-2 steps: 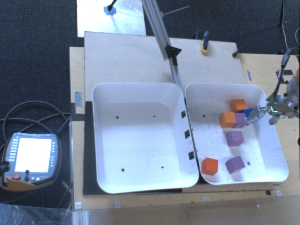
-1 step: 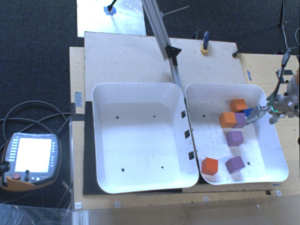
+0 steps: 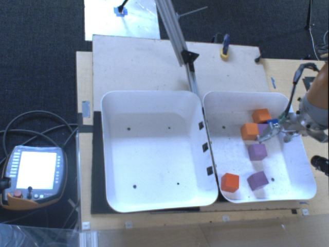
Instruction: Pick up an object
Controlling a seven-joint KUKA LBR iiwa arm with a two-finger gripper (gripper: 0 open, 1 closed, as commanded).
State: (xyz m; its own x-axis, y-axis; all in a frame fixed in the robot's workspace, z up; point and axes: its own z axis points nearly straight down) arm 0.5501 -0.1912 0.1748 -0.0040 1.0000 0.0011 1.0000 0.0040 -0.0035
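**Five blocks in the right bin, none lifted yet**

Five small blocks are seen in the right bin (image 3: 295,192), and all appear to rest on its floor. Two orange blocks sit near the far right corner, one (image 3: 261,115) behind the other (image 3: 250,131). A purple block (image 3: 257,152) lies just below them. Nearer the front wall, a third orange block (image 3: 230,182) and a second purple block (image 3: 257,180) are set apart from each other. The left bin (image 3: 154,153) is beside it.

The gripper (image 3: 271,130) is reached in from the right, low over the bin, and its tip is placed just beside the front orange block of the far pair. Whether the fingers are spread or pressed together cannot be told; the tip is too small and blurred, and a patch of purple is half hidden there. No block is seen between the fingers, so the pick is judged as not yet made: a grasp and a lift are left.

The likely target, that orange block, is nearly cubic, so no clear long axis is given. Its sides are turned slightly askew to the bin walls.
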